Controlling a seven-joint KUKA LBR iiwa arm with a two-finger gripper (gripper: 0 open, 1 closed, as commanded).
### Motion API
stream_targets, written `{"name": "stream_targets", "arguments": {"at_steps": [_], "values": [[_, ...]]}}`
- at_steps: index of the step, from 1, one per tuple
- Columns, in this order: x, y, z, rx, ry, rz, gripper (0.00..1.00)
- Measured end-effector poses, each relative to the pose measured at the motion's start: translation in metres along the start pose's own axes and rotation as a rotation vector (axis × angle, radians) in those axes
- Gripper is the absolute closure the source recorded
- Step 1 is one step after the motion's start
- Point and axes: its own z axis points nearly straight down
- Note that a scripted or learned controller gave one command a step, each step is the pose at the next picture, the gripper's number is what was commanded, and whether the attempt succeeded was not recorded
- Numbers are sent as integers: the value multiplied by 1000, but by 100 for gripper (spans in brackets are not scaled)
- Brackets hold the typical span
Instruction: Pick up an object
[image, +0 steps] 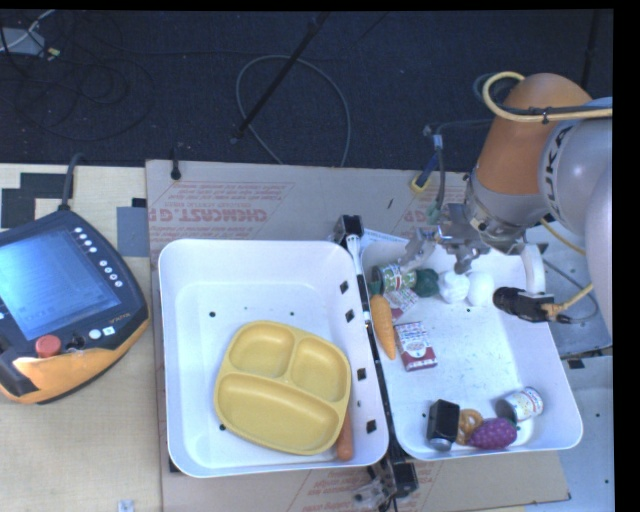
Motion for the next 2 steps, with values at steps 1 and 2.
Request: {"name": "stream_targets", "arguments": {"at_steps": [1, 2], "values": [[-34, -1, 105, 4, 5, 8, 0], [-120, 0, 30, -6, -7, 9, 0]]}}
